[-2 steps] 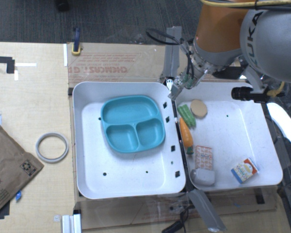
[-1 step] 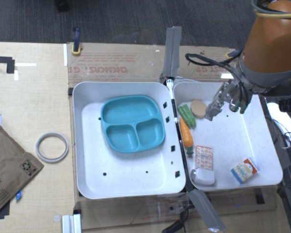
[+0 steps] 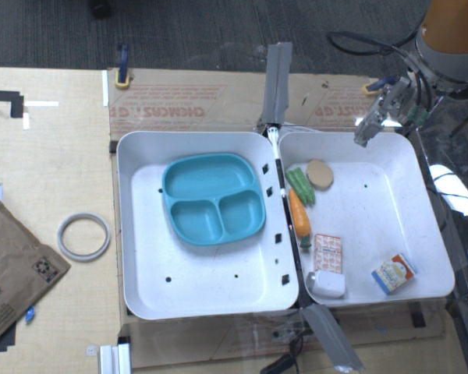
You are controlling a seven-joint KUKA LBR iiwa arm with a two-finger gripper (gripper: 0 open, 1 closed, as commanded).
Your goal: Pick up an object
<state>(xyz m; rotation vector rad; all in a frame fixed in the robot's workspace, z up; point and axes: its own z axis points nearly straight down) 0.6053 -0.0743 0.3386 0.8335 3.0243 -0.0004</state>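
Hovering gripper above right bin far rim; touching nothing

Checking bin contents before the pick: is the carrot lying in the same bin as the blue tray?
No. The carrot lies in the right bin along its left wall, while the blue tray sits in the left bin.

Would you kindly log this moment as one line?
end effector: over right bin's back rim, nothing held | carrot, cookie: by divider | blue tray: left bin
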